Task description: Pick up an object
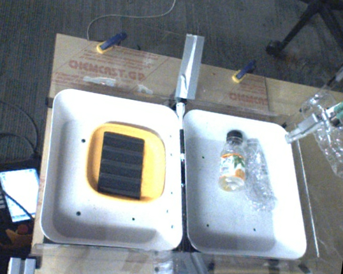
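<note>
Camera view looks down on two white bins set side by side on the bench. The left bin (66,149) holds a yellow tray (93,159) with a black ribbed block (122,165) lying in it, near the bin's middle. The right bin (286,229) holds a small clear bottle (233,163) with a dark cap and an orange label, lying with its cap toward the far side; a crumpled piece of clear plastic (259,176) lies touching it on its right. The gripper (339,114) hangs at the far right, outside the right bin and past its far right corner, well apart from the bottle; whether it is open or closed cannot be told here.
</note>
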Controlling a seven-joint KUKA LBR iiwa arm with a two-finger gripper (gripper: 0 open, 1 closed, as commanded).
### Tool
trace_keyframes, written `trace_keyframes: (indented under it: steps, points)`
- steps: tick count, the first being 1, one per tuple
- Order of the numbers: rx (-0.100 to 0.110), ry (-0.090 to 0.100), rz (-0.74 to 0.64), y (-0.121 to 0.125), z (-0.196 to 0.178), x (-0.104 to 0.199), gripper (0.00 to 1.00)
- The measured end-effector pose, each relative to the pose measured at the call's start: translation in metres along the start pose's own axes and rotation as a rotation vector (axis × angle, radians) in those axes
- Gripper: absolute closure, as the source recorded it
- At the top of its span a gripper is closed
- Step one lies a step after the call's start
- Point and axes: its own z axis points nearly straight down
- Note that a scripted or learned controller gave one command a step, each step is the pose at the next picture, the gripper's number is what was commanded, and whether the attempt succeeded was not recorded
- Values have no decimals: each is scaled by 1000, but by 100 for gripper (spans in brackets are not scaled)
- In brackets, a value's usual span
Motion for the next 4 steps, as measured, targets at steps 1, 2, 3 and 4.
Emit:
trace_keyframes:
  steps: [1,2,3,4]
  points:
    - [3,2,59,54,102,24,0]
    - [3,1,-68,54,186,4,0]
    - [-7,-1,-212,60,244,15,0]
    - [-39,-17,-107,45,247,14,0]
